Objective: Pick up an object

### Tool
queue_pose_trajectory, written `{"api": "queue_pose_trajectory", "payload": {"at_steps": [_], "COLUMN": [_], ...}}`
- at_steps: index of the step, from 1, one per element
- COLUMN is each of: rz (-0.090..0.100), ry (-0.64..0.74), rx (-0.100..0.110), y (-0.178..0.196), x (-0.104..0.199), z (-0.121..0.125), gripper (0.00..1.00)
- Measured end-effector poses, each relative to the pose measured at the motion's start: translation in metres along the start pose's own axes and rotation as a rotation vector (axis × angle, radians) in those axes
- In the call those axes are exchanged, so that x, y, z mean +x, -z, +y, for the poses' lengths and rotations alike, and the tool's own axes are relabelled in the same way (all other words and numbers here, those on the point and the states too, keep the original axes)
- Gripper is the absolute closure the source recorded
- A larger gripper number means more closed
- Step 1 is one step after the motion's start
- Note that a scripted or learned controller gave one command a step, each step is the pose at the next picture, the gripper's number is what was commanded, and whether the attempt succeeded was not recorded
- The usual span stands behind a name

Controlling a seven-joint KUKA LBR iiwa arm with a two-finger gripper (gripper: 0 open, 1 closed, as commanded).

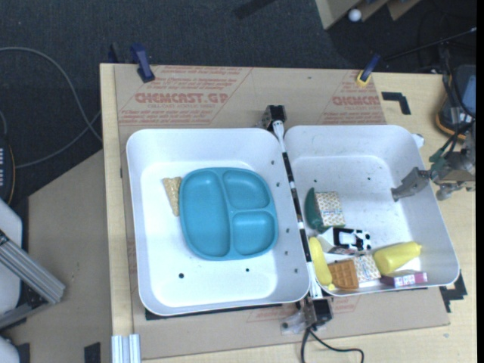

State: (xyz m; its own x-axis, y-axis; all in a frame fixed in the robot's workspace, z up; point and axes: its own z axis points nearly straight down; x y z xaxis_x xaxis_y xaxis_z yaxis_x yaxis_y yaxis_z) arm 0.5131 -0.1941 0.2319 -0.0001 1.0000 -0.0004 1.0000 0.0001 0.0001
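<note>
On the tabletop [227,89] sit 2 white bins side by side. The left bin [151,225] holds a blue divided plate [227,212] with a tan cracker-like piece [172,192] tucked at its left edge. The right bin [363,157] has its objects gathered along the near-left corner: a green item [311,209], a patterned packet [330,207], a black-and-white toy [351,239], a yellow banana [321,265], an orange waffle-like piece [345,274] and a yellow bottle [398,257]. The pincer [412,183] hovers at the right bin's right rim, well apart from these objects; whether it is spread or pressed together cannot be told.
</note>
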Motion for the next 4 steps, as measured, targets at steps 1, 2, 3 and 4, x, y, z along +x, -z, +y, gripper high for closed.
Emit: {"api": "queue_pose_trajectory", "payload": {"at_steps": [1, 2, 3, 4], "rz": [0.002, 0.000, -0.005, -0.011], "ry": [0.001, 0.000, -0.001, -0.003], "rx": [0.002, 0.000, -0.021, -0.028], "y": [-0.048, -0.148, -0.144, -0.134], "x": [0.115, 0.095, 0.073, 0.071], "z": [-0.034, 0.072, -0.028, -0.027], "gripper": [0.00, 0.00, 0.00, 1.00]}}
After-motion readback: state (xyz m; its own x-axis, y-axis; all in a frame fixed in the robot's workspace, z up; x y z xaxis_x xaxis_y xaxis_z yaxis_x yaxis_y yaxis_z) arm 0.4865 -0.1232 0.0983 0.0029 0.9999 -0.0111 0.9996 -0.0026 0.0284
